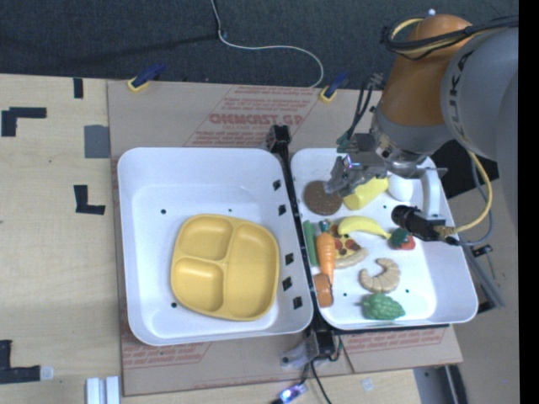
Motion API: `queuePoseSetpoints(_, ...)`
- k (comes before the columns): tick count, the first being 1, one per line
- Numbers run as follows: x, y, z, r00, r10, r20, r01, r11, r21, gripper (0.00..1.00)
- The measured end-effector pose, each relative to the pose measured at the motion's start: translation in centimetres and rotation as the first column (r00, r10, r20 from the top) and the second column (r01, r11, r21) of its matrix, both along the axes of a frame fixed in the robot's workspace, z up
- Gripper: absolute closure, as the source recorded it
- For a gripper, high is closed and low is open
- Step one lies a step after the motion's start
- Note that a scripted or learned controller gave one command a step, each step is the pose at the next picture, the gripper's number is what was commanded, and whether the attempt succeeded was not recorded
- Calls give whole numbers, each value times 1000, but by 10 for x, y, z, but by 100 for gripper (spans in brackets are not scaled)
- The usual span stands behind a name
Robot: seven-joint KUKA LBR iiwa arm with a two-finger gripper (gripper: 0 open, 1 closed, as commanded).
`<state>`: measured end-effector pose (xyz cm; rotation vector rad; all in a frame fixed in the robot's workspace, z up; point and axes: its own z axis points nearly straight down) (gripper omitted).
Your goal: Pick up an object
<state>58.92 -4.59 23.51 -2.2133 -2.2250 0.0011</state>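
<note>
My gripper (343, 178) hangs over the far left part of the right bin (455, 305), just above a brown round cookie (321, 198) and beside a yellow block (365, 194). Nothing shows between its fingers. Below it lie a banana (362, 225), a pizza slice (347, 249), a carrot (325, 255), a croissant (381, 275), a green leafy piece (383, 307) and a small red piece (402, 241).
The left bin (135, 183) bears a yellow divided plate (225, 267). A black divider (290, 217) runs between the bins. A white cable (253, 45) crosses the dark cloth at the back. The arm's cables (480, 217) hang over the right bin's right side.
</note>
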Motion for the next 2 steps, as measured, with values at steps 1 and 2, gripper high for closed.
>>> queuePoseSetpoints(1,-43,42,-3,1000,-1,-3,1,1000,-1,100)
queuePoseSetpoints(2,-68,92,-18,1000,1,-3,-1,1000,0,100)
